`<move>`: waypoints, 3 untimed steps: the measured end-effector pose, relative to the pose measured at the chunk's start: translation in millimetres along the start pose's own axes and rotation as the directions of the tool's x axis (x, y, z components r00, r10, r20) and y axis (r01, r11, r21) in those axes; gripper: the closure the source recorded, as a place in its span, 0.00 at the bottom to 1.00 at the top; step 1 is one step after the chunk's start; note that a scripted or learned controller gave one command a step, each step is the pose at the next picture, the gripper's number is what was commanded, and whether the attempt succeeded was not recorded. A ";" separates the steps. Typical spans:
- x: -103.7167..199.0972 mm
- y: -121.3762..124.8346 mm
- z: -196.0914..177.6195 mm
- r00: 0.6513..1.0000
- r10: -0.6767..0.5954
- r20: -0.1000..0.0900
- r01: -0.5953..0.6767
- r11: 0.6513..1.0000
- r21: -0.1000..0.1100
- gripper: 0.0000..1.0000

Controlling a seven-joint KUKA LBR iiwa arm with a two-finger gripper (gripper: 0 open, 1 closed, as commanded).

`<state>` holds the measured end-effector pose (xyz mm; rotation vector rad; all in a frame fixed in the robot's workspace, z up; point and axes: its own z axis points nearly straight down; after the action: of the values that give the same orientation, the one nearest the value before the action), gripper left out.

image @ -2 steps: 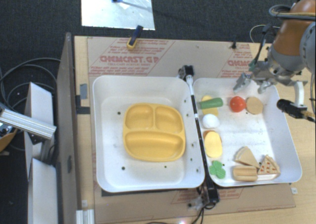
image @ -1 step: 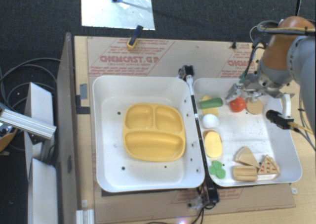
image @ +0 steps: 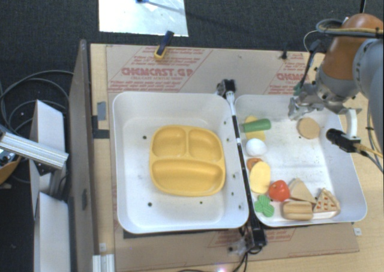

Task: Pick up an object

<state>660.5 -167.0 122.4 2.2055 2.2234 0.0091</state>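
Observation:
My gripper [image: 297,107] hangs over the far part of the right bin [image: 354,190], just left of and above a round tan biscuit [image: 309,128]. Nothing visible is held in it. Toy foods lie along the bin's left and near sides: a green cucumber [image: 256,125], a white egg [image: 256,146], a yellow oval slice [image: 260,177], a red tomato [image: 278,190], a green leaf [image: 263,206], a bread roll [image: 297,210], a tan wedge [image: 302,191] and a pizza slice [image: 326,202].
The left bin [image: 129,145] holds a yellow divided tray [image: 187,160]. A black divider rail [image: 238,145] runs between the bins. A black fitting with cables [image: 340,140] reaches over the right bin's right rim. A white box [image: 48,205] stands at the left.

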 end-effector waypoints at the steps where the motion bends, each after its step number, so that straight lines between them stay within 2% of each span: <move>1: -0.1 -0.3 0.6 1.000 0.000 0.000 0.000 1.000 0.001 0.00; 2: -26.8 -37.0 -22.3 1.000 0.009 -0.002 -0.009 1.000 0.011 0.00; 3: 52.4 4.5 -42.3 1.000 -0.004 -0.002 0.004 1.000 0.004 0.00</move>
<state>664.1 -114.4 164.6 2.2048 2.2306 0.0069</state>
